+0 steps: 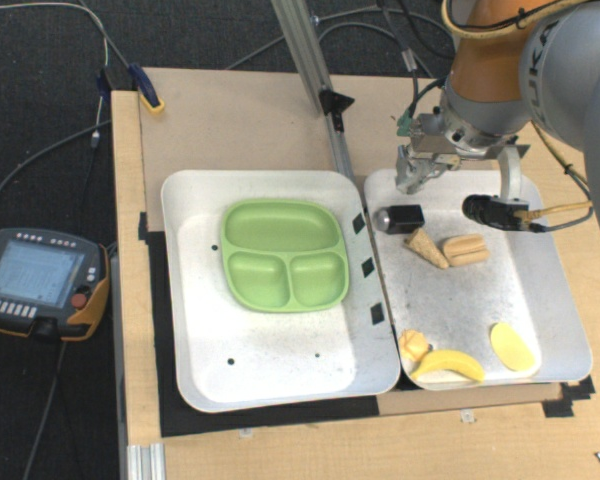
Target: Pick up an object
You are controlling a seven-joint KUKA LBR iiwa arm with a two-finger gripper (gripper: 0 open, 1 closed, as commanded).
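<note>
Gripper (417,168), whose state we cannot tell, hovers at the right white bin's (570,313) far-left corner above the small black block (406,217), so we should descend straight and centred before closing.

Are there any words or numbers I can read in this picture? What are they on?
None can be read for sure.
The gray arm has dark letters near the top right edge, cut off and too blurred to read.
The handheld controller has a lit screen and buttons, too small to read.
The green plate, the banana and the white bins carry no writing.
</note>
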